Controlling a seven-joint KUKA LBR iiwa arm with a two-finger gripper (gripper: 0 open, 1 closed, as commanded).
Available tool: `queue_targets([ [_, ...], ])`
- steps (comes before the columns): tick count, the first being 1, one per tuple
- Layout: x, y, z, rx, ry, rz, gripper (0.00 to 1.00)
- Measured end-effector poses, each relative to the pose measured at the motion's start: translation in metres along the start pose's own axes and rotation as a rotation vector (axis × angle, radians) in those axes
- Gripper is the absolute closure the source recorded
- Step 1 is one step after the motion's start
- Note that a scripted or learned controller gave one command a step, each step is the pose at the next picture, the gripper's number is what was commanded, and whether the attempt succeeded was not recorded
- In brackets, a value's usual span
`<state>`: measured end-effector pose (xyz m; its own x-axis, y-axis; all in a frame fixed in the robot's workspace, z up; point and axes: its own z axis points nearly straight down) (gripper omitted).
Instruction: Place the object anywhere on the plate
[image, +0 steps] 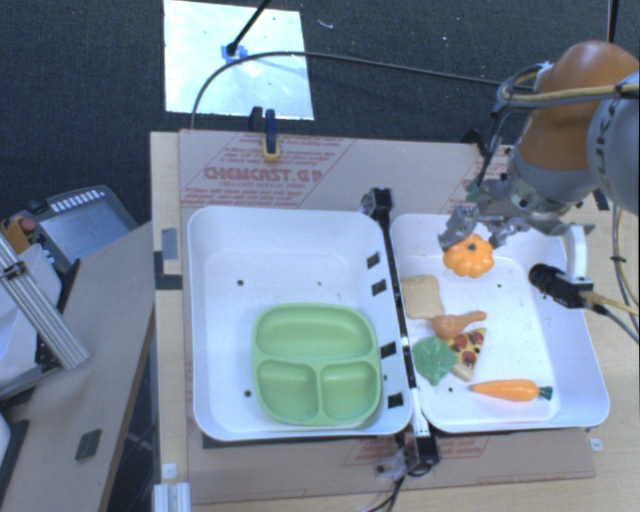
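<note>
A green plate with three compartments lies in the front half of the left bin. An orange toy pumpkin sits at the far left of the right bin. My gripper is directly over the pumpkin, right at its top; the wrist hides how it meets the pumpkin. The plate carries nothing.
The right bin also holds a toast slice, a drumstick, a pizza slice, a green leafy piece and a carrot. A black-clipped divider separates the bins. A grey device stands at the left.
</note>
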<state>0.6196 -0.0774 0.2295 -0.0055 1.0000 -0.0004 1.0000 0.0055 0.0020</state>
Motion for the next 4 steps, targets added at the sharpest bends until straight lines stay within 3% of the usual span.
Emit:
queue_targets([
  [1,0.061,0.007,0.003,-0.001,0.001,-0.002,1.0],
  [3,0.155,0.026,-0.012,-0.001,0.002,-0.001,1.0],
  [4,0.203,0.041,0.009,-0.001,0.001,0.0,1.0],
])
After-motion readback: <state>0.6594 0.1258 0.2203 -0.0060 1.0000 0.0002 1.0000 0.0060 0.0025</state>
